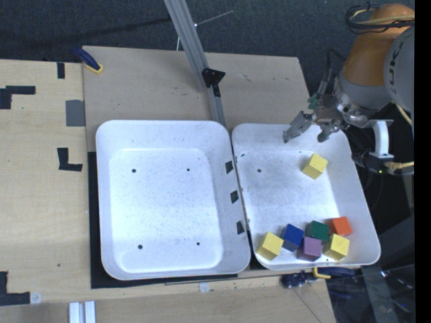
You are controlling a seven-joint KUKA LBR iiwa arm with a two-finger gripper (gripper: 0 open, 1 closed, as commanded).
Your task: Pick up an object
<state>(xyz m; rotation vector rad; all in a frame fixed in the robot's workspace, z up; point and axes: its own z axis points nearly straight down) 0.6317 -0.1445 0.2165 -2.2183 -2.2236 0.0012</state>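
Observation:
My gripper [308,132] hangs over the far edge of the right bin [283,200], fingers spread open with nothing between them. A yellow cube [314,166] lies alone just below and slightly right of the fingertips, apart from them. Along the near edge of the same bin sit several cubes in a cluster: a yellow one [270,245], a blue one [293,237], a green one [317,231], a purple one [312,247], an orange one [341,226] and another yellow one [337,247].
The left bin [161,200] stands beside the right one. A grey metal pole [192,42] slants down to the gap between the bins at the back. Cables hang by the arm at the right.

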